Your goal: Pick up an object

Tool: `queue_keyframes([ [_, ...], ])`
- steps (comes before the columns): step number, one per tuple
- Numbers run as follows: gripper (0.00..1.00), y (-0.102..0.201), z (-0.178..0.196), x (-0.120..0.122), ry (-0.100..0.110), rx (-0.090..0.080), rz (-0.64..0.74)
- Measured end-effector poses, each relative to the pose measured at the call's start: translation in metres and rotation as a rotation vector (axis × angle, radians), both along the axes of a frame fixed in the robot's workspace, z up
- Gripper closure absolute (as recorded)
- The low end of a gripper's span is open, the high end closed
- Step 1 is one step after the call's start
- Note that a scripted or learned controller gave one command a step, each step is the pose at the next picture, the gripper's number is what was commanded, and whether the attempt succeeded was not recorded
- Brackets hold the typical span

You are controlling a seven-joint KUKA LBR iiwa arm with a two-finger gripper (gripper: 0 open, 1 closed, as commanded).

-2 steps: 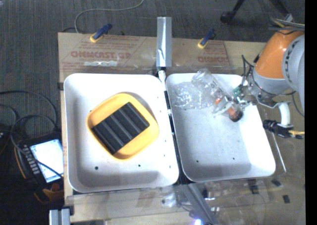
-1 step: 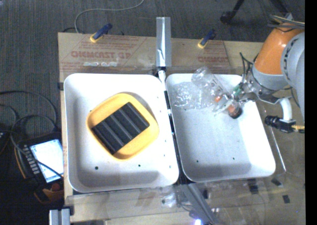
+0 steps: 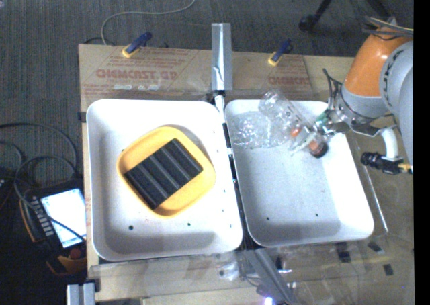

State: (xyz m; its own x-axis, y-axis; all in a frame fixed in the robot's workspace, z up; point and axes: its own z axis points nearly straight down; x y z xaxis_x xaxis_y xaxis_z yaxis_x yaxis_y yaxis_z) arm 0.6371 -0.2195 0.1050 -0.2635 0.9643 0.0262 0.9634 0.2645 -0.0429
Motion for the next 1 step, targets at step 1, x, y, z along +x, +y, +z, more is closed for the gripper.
queue_keyframes([
  [1, 0.00, -0.0018, 0.0000, 0.0068, 0.001, 0.000, 0.057],
])
